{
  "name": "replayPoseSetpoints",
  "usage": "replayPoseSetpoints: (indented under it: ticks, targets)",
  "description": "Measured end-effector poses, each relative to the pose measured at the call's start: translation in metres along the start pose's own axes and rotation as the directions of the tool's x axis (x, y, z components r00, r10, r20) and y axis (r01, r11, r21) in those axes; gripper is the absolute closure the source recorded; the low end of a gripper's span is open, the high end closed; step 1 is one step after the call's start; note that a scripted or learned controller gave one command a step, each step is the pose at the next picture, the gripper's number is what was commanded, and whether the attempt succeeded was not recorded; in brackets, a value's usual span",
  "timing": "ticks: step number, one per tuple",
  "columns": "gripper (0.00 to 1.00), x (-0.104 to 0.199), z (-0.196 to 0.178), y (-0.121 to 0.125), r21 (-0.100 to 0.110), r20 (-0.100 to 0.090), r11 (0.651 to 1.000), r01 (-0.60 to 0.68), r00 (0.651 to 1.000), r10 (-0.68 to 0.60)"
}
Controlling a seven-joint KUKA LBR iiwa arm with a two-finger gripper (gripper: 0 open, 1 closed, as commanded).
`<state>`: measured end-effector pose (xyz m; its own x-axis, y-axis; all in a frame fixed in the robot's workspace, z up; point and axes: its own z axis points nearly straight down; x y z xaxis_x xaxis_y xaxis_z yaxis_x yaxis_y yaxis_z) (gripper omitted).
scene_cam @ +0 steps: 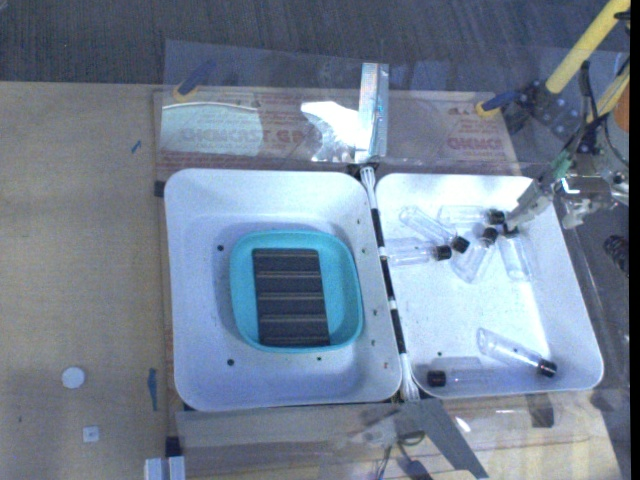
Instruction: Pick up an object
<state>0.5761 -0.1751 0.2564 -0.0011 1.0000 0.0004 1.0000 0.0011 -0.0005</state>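
Tube at the near edge [462, 376]: a clear tube with a dark cap lies flat along the near edge of the right bin [570, 308], cap toward the near left corner.
Slanted tube [515, 352]: a second clear tube lies just beyond it, toward the near right corner, with its dark cap at the right end.
Cluster of tubes [452, 240]: several more clear tubes with dark caps lie in a loose heap in the far half of the right bin, some crossing or touching one another.
Gripper [512, 223]: it reaches in from the right over the far right part of the right bin, its tip at the right side of the cluster, beside a dark cap. I cannot tell how far it is open, or whether it has hold of anything.
Tubes and gripper: the cluster lies right at the tip and to its left; the two near tubes lie well apart from it.
Left bin [190, 298]: it holds a teal tray [240, 288] in its middle, and a dark ribbed block [290, 296] lies in the tray.
Bench [70, 228]: pale wood around both bins, with clear plastic sheet [330, 118] taped along the far edge.
Beyond the bench: a dark floor [300, 8], and a yellow bar [590, 33] slanting in the far right corner.
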Motion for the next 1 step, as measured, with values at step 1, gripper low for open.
replayPoseSetpoints:
  ticks: [1]
  targets:
    - [0.0, -0.0077, 0.1254, 0.054, -0.001, 0.0, 0.999, 0.048, 0.999, -0.048]
